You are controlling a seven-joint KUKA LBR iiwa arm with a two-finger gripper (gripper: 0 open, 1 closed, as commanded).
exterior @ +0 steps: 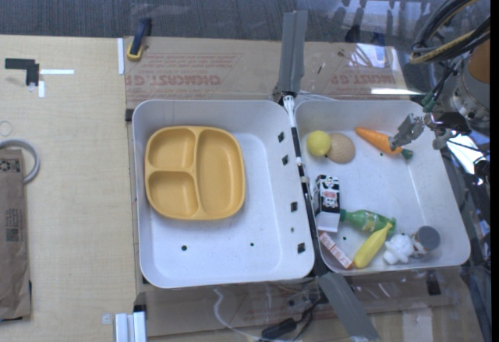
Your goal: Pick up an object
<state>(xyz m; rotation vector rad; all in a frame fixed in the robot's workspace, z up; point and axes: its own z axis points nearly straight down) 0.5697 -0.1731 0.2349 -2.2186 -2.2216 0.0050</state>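
Two white bins sit side by side, the left bin [156, 255] and the right bin [437, 200]. In the left one lies one yellow tray [195, 173] with three compartments. The right one has more in it: one lemon [318, 143], one brownish round thing [341, 148] touching it, one carrot [380, 139] toward the upper right of the frame, one small black-and-white carton [328, 195], one green bottle [366, 219], one banana [371, 246], one white lumpy item [398, 248] and one grey round piece [426, 238] at the lower right. That makes eight loose things in that bin.
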